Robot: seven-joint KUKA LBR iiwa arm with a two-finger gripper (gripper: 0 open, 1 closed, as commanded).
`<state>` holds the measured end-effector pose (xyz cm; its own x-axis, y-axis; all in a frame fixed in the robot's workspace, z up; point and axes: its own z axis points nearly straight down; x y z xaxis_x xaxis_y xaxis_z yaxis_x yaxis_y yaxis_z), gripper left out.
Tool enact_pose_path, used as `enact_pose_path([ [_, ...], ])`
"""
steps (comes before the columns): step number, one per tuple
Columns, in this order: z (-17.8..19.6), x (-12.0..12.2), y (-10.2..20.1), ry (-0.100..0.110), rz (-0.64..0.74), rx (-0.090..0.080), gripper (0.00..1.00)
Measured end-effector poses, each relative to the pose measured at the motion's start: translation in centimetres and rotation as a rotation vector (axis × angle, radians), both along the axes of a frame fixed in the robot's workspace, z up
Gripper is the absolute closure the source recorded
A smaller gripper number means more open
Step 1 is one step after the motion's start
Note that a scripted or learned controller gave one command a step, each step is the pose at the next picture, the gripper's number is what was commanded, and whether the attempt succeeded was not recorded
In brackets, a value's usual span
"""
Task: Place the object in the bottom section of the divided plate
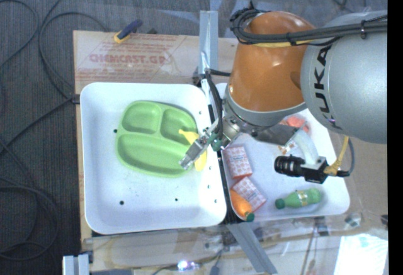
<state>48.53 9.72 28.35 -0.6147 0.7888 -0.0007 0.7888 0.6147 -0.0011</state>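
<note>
The green divided plate (151,136) lies in the left white bin (104,204), with two small sections at its far side and one large section at its near side. My gripper (194,154) hangs over the plate's right rim, by the right end of the large near section. A thin curved yellow object (186,136) sits between its fingers; one end pokes out above them and the other end shows below. The fingers are shut on it. The orange wrist hides part of the right bin.
The right bin (337,201) holds two red-and-white packets (237,162), an orange carrot-like toy (240,204), a green bottle (299,199) and a reddish item (295,121). A black cylinder (295,167) juts from the arm. A metal divider bar (207,41) runs between the bins.
</note>
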Motion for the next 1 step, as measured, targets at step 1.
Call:
enact_pose_path([
  [1, 0.00, 0.00, 0.00, 0.000, 0.000, 0.000, 0.00],
])
